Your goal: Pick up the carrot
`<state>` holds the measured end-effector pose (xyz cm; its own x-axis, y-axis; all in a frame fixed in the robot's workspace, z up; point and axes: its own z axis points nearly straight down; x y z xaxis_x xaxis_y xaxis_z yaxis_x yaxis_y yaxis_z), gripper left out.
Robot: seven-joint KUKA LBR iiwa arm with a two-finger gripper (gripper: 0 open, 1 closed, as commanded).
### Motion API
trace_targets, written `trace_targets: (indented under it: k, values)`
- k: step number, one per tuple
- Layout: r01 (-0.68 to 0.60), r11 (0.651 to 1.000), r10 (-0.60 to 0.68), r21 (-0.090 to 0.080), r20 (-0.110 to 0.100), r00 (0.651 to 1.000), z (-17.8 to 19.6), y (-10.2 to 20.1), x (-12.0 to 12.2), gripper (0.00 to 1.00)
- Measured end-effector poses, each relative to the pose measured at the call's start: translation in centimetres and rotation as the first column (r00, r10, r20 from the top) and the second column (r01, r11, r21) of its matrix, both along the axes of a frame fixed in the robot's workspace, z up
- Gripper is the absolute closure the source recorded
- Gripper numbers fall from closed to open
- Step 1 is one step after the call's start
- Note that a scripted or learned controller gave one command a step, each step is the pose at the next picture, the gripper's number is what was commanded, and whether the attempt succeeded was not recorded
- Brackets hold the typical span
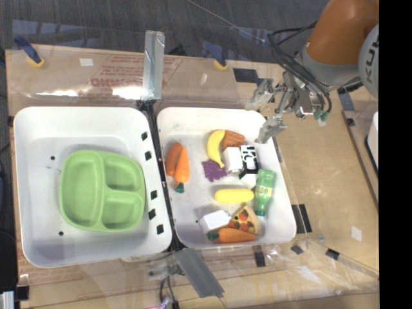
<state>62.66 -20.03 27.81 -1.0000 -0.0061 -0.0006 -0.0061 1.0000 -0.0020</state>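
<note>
An orange carrot (pixel 181 166) with a dark green stem end lies along the left wall of the right bin (pixel 193 118), stem toward the front. A redder orange piece (pixel 172 156) presses against its left side. A second orange carrot-like piece (pixel 235 235) lies at the bin's front wall. My gripper (pixel 264 114) hangs over the bin's back right corner, well to the right of the carrot and apart from it. It is open with nothing between its fingers.
The right bin also holds a banana (pixel 215 145), purple grapes (pixel 212 170), a black and white box (pixel 246 158), a green bottle (pixel 263 190), a yellow piece (pixel 233 196) and a pizza slice (pixel 245 219). A green divided plate (pixel 102 188) lies in the left bin (pixel 32 127).
</note>
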Motion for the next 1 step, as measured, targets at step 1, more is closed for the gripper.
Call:
trace_targets:
  k: [1]
  values:
    - [-0.041, 0.999, 0.041, 0.006, -0.006, 0.999, -9.87, 7.90, -2.49, 0.00]
